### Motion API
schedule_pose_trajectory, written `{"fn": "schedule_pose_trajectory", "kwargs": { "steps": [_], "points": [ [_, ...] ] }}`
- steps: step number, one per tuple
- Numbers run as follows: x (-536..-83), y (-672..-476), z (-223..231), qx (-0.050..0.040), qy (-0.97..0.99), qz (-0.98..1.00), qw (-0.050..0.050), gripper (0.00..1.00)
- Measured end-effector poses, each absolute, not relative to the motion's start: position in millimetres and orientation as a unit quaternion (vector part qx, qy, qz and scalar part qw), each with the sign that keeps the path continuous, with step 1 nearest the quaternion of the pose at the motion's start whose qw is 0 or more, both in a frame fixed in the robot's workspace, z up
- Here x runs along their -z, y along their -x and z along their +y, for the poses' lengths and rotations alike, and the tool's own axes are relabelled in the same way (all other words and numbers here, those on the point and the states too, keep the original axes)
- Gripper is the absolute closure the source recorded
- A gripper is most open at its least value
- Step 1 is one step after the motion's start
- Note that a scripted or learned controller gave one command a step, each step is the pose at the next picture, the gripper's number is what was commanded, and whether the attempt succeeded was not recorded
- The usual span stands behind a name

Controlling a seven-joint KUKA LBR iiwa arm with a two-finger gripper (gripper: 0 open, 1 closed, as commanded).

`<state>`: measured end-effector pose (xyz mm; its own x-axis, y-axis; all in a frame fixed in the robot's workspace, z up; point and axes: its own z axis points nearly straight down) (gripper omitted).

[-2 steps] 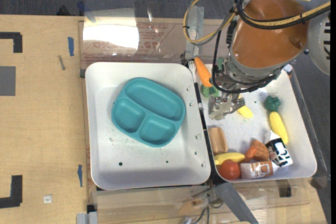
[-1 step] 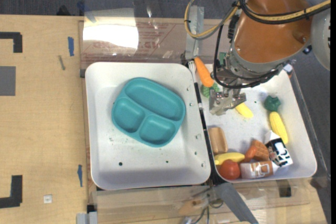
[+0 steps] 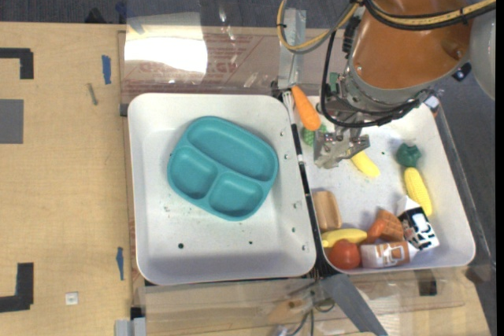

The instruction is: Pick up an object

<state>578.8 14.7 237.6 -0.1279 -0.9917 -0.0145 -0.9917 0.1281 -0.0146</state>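
Observation:
My gripper (image 3: 337, 151) hangs under the orange-banded wrist over the back left part of the right bin (image 3: 453, 193). An orange carrot (image 3: 305, 108) lies just left of it against the bin wall. A small yellow piece (image 3: 365, 164) lies right beside the fingertips, at their right. Further right lie a corn cob (image 3: 416, 188) and a green piece (image 3: 408, 154). At the bin's front sit a bread roll (image 3: 326, 208), a banana (image 3: 344, 236), a tomato (image 3: 344, 254), an orange wedge (image 3: 387, 226), a brown packet (image 3: 384, 253) and a black-and-white item (image 3: 420, 228).
The left bin (image 3: 150, 232) holds a teal divided plate (image 3: 224, 167). A clear plastic sheet (image 3: 197, 51) lies behind the bins. The wooden bench (image 3: 55, 169) stretches to the left. The arm's bulk covers the back of the right bin.

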Motion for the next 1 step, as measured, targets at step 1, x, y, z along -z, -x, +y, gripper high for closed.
{"fn": "schedule_pose_trajectory", "kwargs": {
  "steps": [1],
  "points": [
    [-248.7, -580.4, 16.9, 0.0013, 0.659, 0.752, 0.015, 1.00]
  ]
}}
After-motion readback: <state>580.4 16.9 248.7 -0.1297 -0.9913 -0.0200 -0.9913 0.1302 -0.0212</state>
